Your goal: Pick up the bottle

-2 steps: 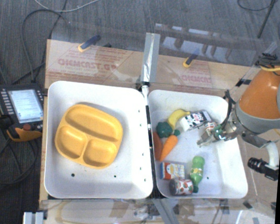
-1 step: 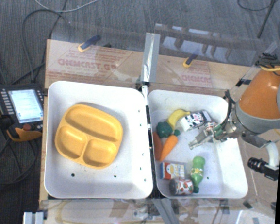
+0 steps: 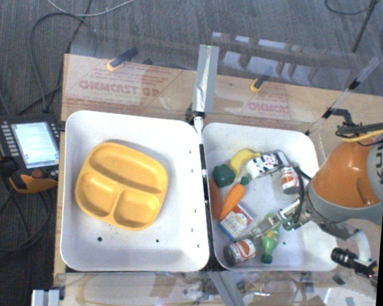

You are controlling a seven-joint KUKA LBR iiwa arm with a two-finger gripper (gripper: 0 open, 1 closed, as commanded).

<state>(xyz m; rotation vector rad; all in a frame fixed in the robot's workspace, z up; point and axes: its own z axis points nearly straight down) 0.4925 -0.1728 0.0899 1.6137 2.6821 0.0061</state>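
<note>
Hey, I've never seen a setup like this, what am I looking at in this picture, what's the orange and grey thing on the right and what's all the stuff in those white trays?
This is one photo from a camera fixed above a bench, looking down at a slant. The orange and grey shape is a robot arm reaching in from the right; its gripper, the two-fingered hand, hangs low over the right bin. I cannot tell whether it is open or holding anything. The left bin holds a yellow divided tray. The right bin holds small toy groceries: a carrot, a banana, a dark green vegetable, a black-and-white carton, two cans, a small box and a green bottle just beneath the gripper. The device left of the bench is a handheld control screen.
</note>
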